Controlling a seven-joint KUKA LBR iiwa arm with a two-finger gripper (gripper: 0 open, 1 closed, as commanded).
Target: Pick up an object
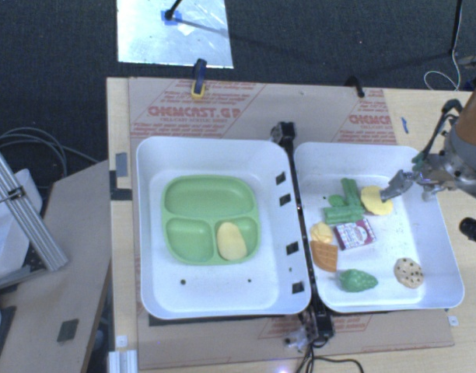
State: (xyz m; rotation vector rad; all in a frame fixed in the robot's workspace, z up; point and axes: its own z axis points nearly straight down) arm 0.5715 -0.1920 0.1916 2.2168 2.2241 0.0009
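I have the arm reaching in over the right edge of the right-hand shallow white bin (444, 243), and its jaws (395, 185) hang just beside the pale yellow rounded toy piece (375, 200) near the middle of the bin's far half; the tip looks to touch or nearly touch the piece's right side, but I cannot tell from this slant whether the jaws are wide or narrow, and nothing shows between them. That yellow piece is my likeliest target. It reads as a small moulded plastic toy food: light, stiff, smooth and probably slippery, so I judge a grip across its short width, centred, is safer than a pinch at the tapered end, where it may squirt out. It lies touching the green block-shaped toy (346, 202) on its left, which could block one side of the grasp. Nearer the bin's front lie a small red-and-white carton (354, 234), an orange wedge (325, 256), a green leafy toy (356, 280) and a spotted cookie (408, 271). The left white bin (152, 169) holds a green sectioned plate (193, 200) with a yellow oval (231, 241) in its front right compartment.
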